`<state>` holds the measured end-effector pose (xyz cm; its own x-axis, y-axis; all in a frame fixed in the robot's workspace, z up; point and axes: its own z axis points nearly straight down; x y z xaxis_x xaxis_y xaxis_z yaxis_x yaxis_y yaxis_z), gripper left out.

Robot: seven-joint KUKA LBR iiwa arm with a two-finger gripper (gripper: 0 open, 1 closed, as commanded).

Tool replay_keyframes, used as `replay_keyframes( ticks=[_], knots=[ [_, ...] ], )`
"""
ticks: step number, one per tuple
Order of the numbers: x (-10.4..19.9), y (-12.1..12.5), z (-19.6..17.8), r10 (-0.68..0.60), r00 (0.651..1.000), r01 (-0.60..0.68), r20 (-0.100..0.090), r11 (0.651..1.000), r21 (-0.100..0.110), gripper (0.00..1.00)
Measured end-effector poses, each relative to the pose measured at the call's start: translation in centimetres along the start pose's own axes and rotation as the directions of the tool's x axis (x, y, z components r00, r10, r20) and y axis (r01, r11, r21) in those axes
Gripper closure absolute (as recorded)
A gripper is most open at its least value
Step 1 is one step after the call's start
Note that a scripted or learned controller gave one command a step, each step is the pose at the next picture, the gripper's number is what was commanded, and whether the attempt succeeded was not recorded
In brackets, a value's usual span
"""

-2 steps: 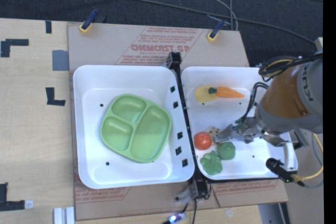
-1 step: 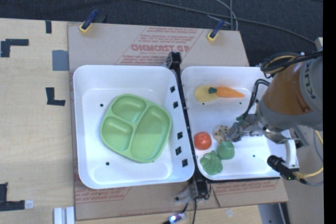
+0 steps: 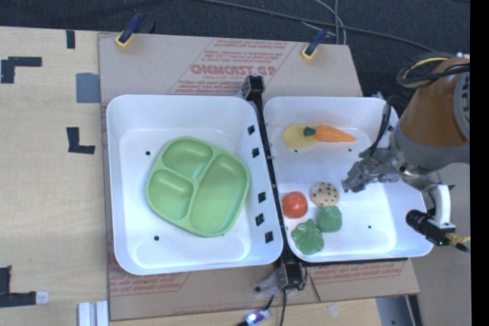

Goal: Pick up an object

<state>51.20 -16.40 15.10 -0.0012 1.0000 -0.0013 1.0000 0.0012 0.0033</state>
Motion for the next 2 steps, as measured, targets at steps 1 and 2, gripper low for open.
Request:
replay_keyframes(
  ticks=[1,2],
  knots=[
    [0.7,0.8,-4.8,-0.001,1.000,0.001,0.000,1.000,0.000,1.00],
    [1.5,0.5,-10.7,-0.001,1.000,0.001,0.000,1.000,-0.002,1.00]
  ],
)
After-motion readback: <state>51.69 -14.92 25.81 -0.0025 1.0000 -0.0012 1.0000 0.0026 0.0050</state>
